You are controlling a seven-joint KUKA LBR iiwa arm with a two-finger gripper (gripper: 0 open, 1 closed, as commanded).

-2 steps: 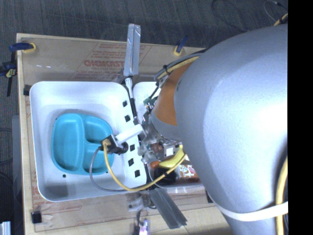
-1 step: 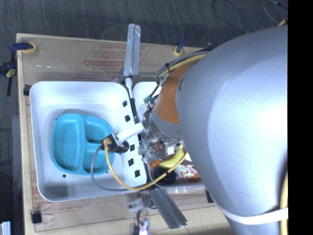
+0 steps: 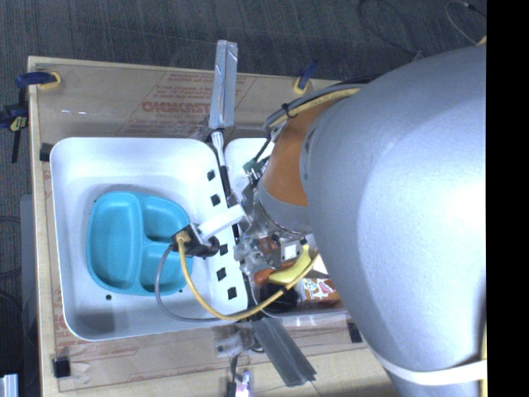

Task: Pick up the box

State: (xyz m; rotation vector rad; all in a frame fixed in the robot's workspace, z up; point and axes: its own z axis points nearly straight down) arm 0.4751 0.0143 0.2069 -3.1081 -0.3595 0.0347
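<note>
A corner of a small printed box [image 3: 320,289], white and brown-red, peeks out from under the arm in the right bin [image 3: 238,151]. My gripper [image 3: 266,265] hangs low over that bin's near left part, just left of the box. A curved yellow object [image 3: 291,273] lies between the gripper and the box. The big grey arm with its orange band [image 3: 285,172] hides most of the right bin and the rest of the box.
The left bin [image 3: 74,172] holds a blue two-compartment tray [image 3: 132,240]. A yellow cable [image 3: 198,292] loops from the wrist over the divider between the bins. Metal brackets stand at the divider's far end [image 3: 223,81] and near end [image 3: 277,354].
</note>
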